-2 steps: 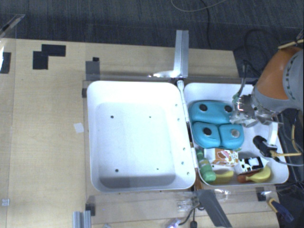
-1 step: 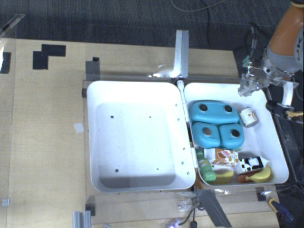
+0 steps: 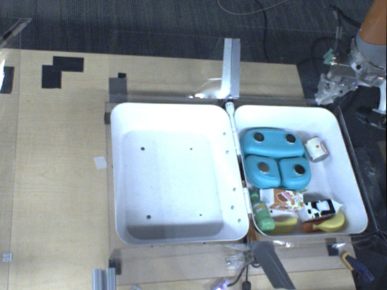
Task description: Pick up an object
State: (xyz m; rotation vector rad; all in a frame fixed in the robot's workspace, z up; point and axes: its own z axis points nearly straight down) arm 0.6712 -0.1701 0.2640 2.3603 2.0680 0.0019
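The right bin (image 3: 338, 132) holds a large blue plastic tray-like object (image 3: 275, 157), a small white-and-tan cylinder (image 3: 316, 149), a colourful carton (image 3: 285, 199), a black-and-white cow-patterned item (image 3: 318, 208), a green bottle (image 3: 262, 215) and yellow banana-like pieces (image 3: 331, 223). My gripper (image 3: 331, 89) hangs above the bench just beyond the right bin's far right corner, with nothing visibly between its fingers.
The left bin (image 3: 169, 174) sits beside the right one, split by a metal divider post (image 3: 231, 71). Black cables (image 3: 254, 5) lie on the dark floor behind. Black markers (image 3: 60, 70) sit on the wooden bench at far left.
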